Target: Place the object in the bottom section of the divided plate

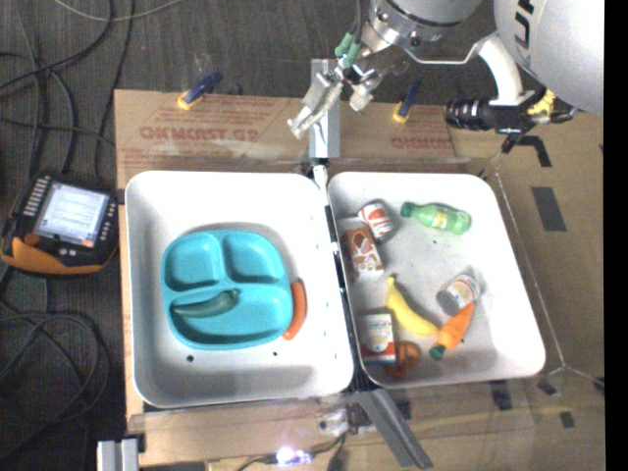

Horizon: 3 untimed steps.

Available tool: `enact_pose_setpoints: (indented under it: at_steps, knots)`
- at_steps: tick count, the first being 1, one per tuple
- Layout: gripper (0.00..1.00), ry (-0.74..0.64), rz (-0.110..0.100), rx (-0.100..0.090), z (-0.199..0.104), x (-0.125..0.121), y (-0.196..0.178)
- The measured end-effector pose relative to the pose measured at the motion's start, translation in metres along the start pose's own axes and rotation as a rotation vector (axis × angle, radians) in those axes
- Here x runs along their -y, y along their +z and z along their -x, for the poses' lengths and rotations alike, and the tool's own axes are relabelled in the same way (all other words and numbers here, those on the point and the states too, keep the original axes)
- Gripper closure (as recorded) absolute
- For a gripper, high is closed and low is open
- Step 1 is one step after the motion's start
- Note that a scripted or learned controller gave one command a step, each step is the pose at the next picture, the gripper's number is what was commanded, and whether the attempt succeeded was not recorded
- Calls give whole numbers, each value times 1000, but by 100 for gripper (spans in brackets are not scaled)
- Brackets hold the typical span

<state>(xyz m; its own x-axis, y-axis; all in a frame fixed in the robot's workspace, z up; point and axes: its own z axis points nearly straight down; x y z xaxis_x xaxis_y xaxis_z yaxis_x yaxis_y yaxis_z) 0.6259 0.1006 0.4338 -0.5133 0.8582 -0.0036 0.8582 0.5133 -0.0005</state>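
You are looking at a smooth, glossy turquoise divided plate lying in the left bin, a dark green curved object resting in its near section. The tool is hovering beyond both bins, fingers apart, holding nothing.

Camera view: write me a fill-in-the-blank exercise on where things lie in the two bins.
1. The blue divided plate sits in the ____ bin.
2. The banana lies in the ____ bin.
3. A green object lies in the plate's ____ section.
4. An orange sausage-shaped item lies against the plate's ____ edge.

Missing words: left; right; bottom; right
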Motion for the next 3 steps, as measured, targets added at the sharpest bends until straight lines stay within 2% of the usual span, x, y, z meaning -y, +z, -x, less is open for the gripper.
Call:
enact_pose_setpoints:
  at_steps: [1, 2, 3]
  knots:
    - [0, -257, 1, 1, 24, -36, 0]
    - [0, -357, 0, 1, 64, -7, -1]
    - [0, -357, 0, 1, 64, -7, -1]
